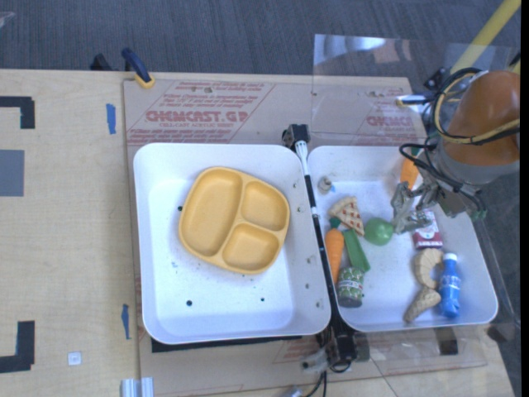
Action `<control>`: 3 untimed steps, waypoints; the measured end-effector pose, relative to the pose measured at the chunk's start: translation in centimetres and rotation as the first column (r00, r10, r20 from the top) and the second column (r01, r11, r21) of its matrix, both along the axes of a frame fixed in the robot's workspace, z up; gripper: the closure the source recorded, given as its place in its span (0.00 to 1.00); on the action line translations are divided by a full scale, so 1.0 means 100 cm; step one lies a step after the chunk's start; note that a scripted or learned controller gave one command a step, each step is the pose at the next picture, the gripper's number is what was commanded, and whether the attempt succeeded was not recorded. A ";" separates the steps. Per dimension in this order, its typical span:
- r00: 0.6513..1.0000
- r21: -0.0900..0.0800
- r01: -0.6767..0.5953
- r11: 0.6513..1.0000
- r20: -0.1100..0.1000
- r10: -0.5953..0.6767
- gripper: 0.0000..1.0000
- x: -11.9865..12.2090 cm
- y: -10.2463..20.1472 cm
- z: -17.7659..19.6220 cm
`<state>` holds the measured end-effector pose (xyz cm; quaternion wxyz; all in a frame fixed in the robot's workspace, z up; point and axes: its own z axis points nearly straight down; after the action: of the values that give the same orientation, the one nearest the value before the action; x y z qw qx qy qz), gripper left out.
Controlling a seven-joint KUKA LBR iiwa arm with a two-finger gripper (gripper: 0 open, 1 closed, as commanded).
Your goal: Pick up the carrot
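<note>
Hovering right of the small orange plastic carrot, the metal two-finger gripper looks empty, spread unclear; it must move left, descend.

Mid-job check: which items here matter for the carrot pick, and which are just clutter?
Job: carrot; gripper; right bin.
Clutter: yellow divided plate; pizza slice; green ball; blue bottle; small jar.
</note>
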<state>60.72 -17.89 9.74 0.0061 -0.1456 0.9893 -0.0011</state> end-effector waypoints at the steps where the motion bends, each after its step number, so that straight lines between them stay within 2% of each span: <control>1: 0.992 0.002 0.125 0.992 0.009 -0.125 1.00 -0.009 0.051 0.105; 2: 0.951 0.007 0.309 0.951 -0.002 -0.309 1.00 0.003 0.137 0.103; 3: 0.956 0.001 0.292 0.956 0.012 -0.292 1.00 0.002 0.055 0.276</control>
<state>60.96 -12.40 37.35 0.0119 0.0021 0.9999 -0.0032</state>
